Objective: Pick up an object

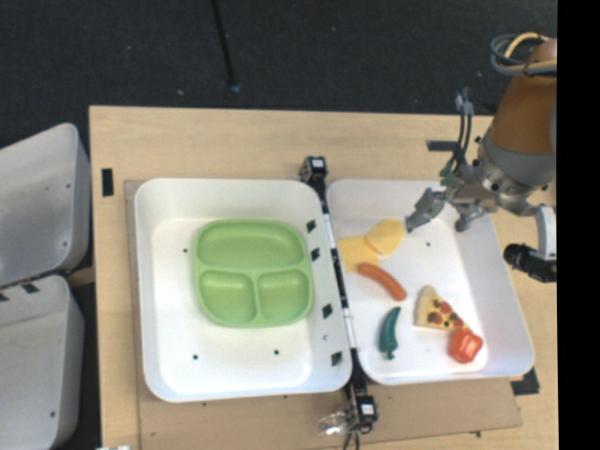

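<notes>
Arm slants in from right, tool [442, 210] spread open above right bin [497, 251]

So our arm [522, 120] is mostly that orange band here, a fat rounded collar that goes a bit brownish in the shade. Below the band we've got the grey wrist section, smooth and drum-shaped, paler along its lower rim. Above the band there's a loop of cable [514, 47], yellowish with a light grey run beside it. Under the wrist sits the pincer [441, 210], dull grey metal with darker angular bits. A thin dark rod or cable stands up just left of the band. Down and right of the wrist we can make out a black knobby piece [530, 261] on a pale bracket.
</notes>
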Available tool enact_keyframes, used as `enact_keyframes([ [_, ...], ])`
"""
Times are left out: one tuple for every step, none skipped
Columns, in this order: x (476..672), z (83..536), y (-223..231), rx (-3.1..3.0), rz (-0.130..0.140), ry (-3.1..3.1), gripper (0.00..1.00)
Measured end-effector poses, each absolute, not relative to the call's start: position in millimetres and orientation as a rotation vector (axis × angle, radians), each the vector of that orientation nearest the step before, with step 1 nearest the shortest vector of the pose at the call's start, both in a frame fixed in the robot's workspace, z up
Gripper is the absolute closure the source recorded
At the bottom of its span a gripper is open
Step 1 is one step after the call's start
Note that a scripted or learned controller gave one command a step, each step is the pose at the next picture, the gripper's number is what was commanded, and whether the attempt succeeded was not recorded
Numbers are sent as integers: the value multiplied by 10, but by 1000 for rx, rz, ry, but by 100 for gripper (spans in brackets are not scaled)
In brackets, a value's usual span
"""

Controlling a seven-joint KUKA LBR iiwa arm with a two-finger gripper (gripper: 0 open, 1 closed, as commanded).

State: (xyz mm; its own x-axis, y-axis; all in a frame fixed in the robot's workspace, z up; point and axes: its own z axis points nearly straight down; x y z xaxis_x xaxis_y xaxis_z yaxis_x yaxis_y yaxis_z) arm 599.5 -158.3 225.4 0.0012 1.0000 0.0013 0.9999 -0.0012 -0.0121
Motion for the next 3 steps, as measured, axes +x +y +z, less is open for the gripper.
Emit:
enact_keyframes([
  [6021, 2329, -1580, -2221, -1, -2223, 0],
  [6034, 1753, -1502, -2217, 5, -2223, 0],
  [6009, 1127, -1553, -2220, 6, -2220, 0],
])
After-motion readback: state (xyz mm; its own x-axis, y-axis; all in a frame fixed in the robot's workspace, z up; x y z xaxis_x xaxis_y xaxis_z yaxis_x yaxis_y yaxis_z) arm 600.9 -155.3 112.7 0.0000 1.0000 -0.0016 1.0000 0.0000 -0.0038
